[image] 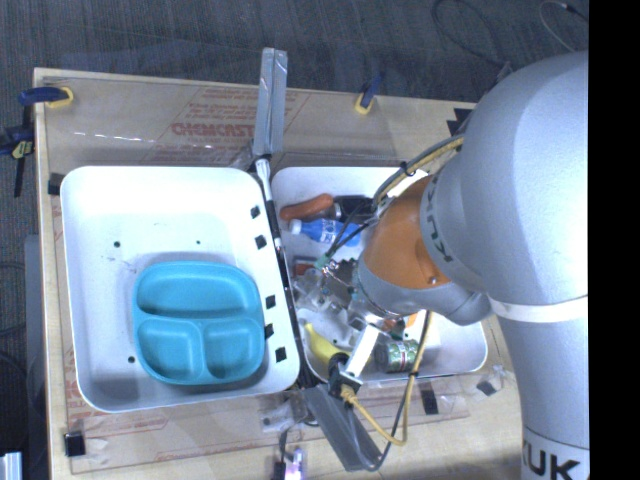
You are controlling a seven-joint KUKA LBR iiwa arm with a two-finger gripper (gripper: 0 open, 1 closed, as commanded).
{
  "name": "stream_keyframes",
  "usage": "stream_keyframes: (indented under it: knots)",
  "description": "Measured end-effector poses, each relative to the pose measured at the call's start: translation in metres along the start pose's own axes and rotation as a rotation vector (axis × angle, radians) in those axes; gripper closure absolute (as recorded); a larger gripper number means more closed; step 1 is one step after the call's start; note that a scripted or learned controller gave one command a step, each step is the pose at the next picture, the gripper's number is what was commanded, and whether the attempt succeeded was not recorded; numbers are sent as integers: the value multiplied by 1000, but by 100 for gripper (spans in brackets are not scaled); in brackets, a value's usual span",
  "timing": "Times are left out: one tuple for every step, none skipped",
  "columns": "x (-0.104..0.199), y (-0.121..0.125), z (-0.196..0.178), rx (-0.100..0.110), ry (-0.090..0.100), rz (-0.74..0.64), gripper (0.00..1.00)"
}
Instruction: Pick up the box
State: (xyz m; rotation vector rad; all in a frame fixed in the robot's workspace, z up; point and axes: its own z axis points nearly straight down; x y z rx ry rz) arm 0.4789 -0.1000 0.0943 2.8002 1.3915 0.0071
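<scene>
The grey arm (520,188) fills the right side of the frame and bends down over the right bin (462,346), its orange band (400,243) just above the wrist. The gripper (335,290) is low in the middle of that bin, in among the clutter and mostly covered by the wrist. From this angle I cannot tell whether it is spread or closed, or whether anything is caught in it.

Things lie packed together in the right bin. A tool with a reddish-brown handle (308,207) lies near the top edge. A clear bottle with a blue label (318,231) is just below it. A yellow thing (322,344) rests near the bottom left corner, and a green can (402,354) lies on its side near the bottom edge, to the right of the yellow thing. Which of the things here is the box cannot be told, as the arm hides much of the bin's middle.

The left bin (100,208), at centre left of the frame, holds a blue divided tray (200,320) lying flat in its lower half, well apart from the gripper. A blue clamp (45,96) grips the bench (150,118) at the upper left corner
</scene>
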Motion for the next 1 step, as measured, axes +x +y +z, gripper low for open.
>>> stream_keyframes:
  knots:
    - [2,-2,-7,10,0,-11,100]
